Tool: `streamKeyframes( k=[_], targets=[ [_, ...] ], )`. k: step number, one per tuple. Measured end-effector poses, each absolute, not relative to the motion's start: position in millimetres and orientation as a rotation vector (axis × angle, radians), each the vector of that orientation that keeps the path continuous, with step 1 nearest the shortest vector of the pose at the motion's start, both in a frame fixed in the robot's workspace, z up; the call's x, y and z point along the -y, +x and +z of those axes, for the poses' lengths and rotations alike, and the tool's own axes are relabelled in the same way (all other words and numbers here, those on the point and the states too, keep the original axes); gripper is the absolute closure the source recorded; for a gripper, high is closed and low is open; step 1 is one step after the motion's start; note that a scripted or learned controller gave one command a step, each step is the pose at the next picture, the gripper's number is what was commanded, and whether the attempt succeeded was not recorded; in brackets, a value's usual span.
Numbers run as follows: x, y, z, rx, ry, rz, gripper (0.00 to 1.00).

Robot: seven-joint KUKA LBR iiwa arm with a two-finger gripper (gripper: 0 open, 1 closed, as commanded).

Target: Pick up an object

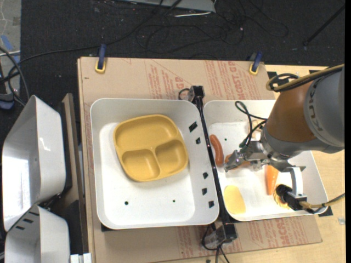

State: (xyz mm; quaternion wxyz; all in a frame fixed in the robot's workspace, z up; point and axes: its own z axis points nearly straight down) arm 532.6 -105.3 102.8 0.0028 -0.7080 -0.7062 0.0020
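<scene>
Although several small items lie in the right bin [318,186], the sausage [217,148] by its left wall is judged the nearest candidate to the gripper [235,161]; whether the jaws are released or clenched cannot be told. It is assessed as light, smooth and somewhat slippery, best taken across its middle. A carrot [271,179] and a yellow piece [235,199] are noted close by. Room is restricted by the wall. The left bin [104,163] is occupied by a yellow divided plate [150,147], on a cardboard-covered bench [164,75].
</scene>
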Motion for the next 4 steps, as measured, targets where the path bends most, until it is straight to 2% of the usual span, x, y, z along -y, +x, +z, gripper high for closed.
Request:
streamKeyframes(
  k=[1, 3, 4],
  targets=[
    [105, 534.6, 117, 2.216, -2.225, 0.000, 1.00],
    [107, 543.3, 232, 2.229, -2.222, -0.005, 1.00],
    [54, 556.3, 221, 2.230, -2.213, -0.001, 1.00]
  ],
)
